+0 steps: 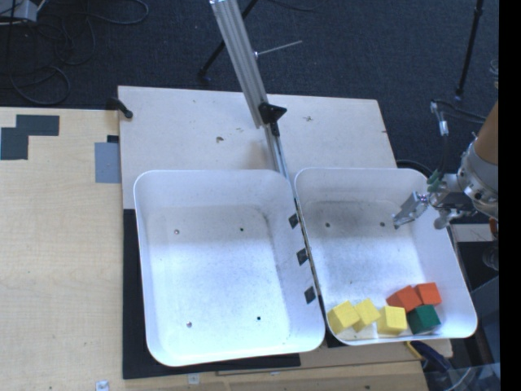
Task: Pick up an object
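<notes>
Nearest, in the front corner of the right bin (456,267), the blocks lie huddled: three yellow blocks (368,314) along the front wall, then a green block (423,319) with a red block (404,299) and an orange block (428,292) just behind it. Farther back, my jaws (422,208) hang over that bin's right rim with nothing between them; how wide they stand I cannot tell. The left bin (155,218) sits alongside on the surface (195,129).

Bright, even light; slightly soft.
</notes>
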`<state>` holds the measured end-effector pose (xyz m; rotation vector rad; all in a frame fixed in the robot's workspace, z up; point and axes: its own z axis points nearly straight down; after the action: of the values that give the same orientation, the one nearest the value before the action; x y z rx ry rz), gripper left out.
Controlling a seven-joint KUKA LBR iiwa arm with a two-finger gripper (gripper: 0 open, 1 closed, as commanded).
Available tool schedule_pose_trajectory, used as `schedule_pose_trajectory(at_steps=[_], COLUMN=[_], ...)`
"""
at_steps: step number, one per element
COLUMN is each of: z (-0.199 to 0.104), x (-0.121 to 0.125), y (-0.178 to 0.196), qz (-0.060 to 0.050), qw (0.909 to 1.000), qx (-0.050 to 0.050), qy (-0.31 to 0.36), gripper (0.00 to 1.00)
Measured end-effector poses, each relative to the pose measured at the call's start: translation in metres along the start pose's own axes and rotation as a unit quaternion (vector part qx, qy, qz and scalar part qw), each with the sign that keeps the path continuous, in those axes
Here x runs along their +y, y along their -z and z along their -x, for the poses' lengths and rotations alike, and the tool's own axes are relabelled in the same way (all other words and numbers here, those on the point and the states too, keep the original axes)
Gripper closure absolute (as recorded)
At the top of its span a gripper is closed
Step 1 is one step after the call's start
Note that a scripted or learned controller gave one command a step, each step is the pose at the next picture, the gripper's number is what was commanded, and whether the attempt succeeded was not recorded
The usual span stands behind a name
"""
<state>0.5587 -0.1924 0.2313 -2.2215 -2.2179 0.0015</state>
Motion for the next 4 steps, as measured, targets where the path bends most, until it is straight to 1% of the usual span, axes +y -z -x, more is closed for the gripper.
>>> schedule_pose_trajectory(at_steps=[4], z=[0.0003], x=[-0.0001], y=[0.0], qz=[0.0], qw=[1.0], qx=[0.0], qy=[-0.001], gripper=[0.0])
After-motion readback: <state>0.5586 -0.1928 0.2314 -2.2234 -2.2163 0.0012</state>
